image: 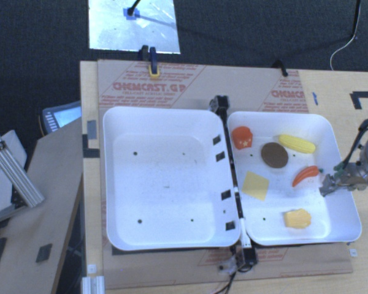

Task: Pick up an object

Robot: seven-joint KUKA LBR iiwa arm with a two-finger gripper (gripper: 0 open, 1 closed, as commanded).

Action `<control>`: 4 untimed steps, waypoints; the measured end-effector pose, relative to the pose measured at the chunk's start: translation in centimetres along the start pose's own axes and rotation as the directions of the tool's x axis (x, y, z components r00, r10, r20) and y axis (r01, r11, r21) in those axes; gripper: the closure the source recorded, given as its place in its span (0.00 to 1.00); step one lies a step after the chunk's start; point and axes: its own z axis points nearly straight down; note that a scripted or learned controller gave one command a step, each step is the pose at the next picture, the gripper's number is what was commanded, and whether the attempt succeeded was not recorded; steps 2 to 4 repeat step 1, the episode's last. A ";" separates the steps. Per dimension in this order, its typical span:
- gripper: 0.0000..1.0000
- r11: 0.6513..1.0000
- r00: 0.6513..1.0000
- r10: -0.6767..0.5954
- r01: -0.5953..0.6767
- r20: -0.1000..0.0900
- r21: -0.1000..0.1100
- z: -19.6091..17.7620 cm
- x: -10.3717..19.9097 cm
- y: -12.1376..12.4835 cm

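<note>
The right bin (pixel 340 164) holds several toy foods: a red-orange pepper (pixel 242 137), a yellow corn cob (pixel 297 143), a brown round patty (pixel 274 155), an orange-red sausage (pixel 305 175), a pale yellow cheese slice (pixel 256 185) and a yellow-orange lump (pixel 297 218). My gripper (pixel 331 184) reaches in from the right edge, low over the bin's right side, just right of the sausage and above the lump. Nothing shows between its fingers.
The left bin (pixel 119 225) stands beside the right one, joined by a black clip strip (pixel 230 182). Both rest on a cardboard sheet (pixel 172 84) on the wooden bench. A cable (pixel 352 35) hangs at the upper right.
</note>
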 end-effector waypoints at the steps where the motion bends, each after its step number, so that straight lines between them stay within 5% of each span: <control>1: 1.00 1.000 1.000 -0.013 0.013 0.002 -0.013 -1.5 6.5 4.0; 4: 1.00 1.000 1.000 -0.013 0.013 0.002 -0.013 -1.5 6.5 4.0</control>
